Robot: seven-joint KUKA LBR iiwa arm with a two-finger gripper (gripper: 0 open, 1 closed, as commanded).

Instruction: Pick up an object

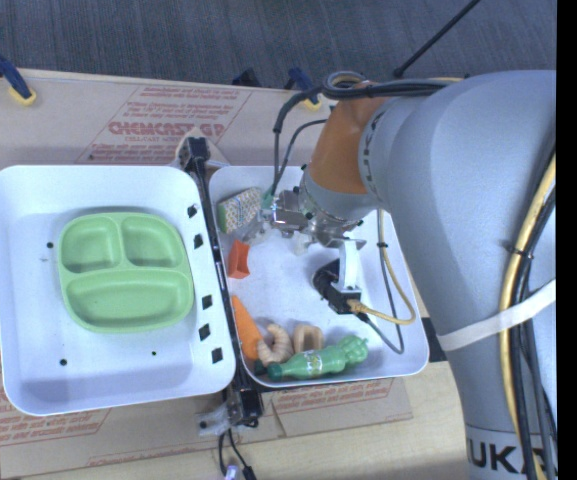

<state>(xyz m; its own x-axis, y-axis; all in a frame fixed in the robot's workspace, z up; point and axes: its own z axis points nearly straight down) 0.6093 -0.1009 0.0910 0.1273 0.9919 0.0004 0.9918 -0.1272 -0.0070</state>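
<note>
Camera view shows the gripper (290,218) low in the right bin (408,333), near its upper left part. Whether the gripper is released or clenched I cannot tell. A patterned block (238,209) sits just at its nine o'clock; an orange piece (239,259) at seven. Carrot (247,328), pretzel (276,343) and green bottle (320,359) crowd six o'clock. I judge this the reach step: next it must settle on one object and close
</note>
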